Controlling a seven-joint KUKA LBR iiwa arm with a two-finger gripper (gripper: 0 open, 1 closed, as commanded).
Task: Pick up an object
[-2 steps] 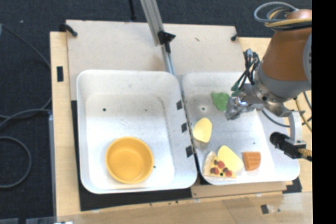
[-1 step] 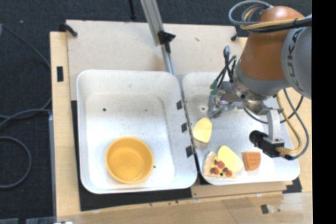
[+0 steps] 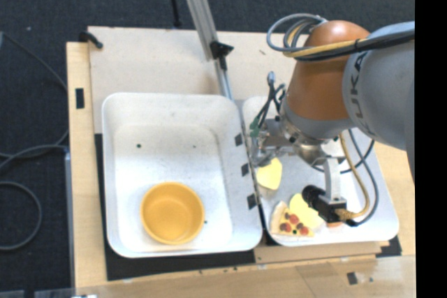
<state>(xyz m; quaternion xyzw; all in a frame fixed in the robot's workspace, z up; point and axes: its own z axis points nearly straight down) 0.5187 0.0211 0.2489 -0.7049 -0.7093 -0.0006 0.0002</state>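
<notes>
In the camera view, the hand (image 3: 262,150) hung low at the right bin's (image 3: 384,220) left edge, directly above a pale yellow piece (image 3: 269,174). How far it was open could not be told. The step looked like closing in; next came a clean grasp and lift. No legible writing showed.

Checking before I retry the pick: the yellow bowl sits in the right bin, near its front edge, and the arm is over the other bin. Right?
Not quite. The camera view shows the yellow bowl in the left bin, near its front edge, and the arm is over the other bin, the right one.
</notes>
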